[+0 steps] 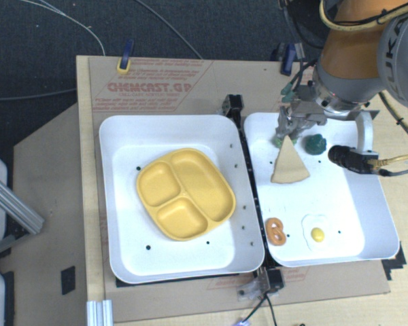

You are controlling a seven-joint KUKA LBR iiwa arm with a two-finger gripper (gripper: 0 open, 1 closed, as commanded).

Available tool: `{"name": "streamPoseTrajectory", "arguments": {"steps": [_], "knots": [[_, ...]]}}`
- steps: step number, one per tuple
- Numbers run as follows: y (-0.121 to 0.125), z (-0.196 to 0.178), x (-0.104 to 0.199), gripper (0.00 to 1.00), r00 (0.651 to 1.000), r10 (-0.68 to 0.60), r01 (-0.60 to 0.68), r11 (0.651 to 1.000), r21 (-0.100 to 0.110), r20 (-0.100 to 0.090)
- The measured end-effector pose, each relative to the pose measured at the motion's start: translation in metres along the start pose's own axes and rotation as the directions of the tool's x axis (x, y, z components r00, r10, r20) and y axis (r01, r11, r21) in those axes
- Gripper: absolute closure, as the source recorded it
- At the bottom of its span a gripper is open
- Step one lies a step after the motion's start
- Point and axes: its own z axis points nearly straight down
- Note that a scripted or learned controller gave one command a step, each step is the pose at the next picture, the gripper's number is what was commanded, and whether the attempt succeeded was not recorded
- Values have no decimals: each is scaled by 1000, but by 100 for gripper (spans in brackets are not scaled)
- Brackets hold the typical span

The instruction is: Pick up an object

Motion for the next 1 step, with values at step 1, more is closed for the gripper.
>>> {"name": "streamPoseTrajectory", "arguments": {"steps": [1], "knots": [[9,4,44,100,1000,0,0,1000,-2,1]]}}
